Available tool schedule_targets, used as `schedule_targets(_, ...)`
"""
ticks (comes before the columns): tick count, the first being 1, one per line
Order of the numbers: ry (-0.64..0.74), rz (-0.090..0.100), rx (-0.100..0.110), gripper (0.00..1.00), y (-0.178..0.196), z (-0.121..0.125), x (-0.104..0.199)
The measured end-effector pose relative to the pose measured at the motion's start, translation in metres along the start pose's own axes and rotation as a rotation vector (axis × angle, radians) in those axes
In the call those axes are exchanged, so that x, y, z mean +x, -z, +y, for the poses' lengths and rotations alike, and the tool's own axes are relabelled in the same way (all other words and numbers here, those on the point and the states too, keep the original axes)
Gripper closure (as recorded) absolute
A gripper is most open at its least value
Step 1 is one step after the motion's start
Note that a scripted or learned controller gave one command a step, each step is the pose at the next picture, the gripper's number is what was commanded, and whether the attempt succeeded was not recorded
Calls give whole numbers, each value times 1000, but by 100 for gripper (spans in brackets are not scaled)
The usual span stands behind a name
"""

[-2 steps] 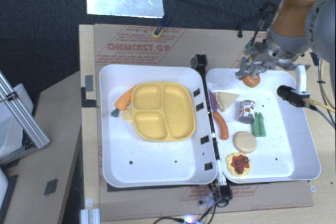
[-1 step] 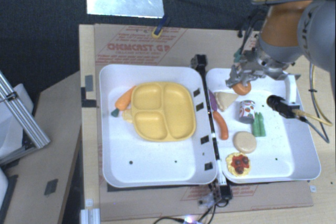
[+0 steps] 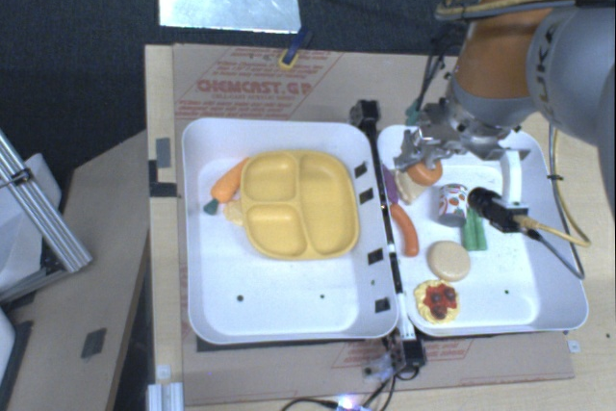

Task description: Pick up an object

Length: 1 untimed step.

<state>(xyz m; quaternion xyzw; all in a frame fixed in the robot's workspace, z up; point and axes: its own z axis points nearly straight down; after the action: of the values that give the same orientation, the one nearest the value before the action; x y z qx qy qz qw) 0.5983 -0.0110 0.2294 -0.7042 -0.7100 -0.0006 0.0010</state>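
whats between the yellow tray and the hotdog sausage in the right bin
In the camera view, the two bins' adjoining walls with black clips lie between the yellow tray and the sausage.

Red print reading roughly "CHEMCAST GP" on the brown sheet [image 3: 252, 84] behind the bins, upside down

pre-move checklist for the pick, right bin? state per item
1. Gripper over right bin: ok.
2. Target under it, orange toy by the bin's left wall: ok.
3. Toy between the fingers: cannot tell.
4. Neighbours crowd the target, sausage and small can: not ok.
5. Yellow tray and carrot in left bin, away from the arm: ok.
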Motion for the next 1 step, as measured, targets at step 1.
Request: schedule_targets(1, 1, 1, 0, 100, 1, -14, 54)
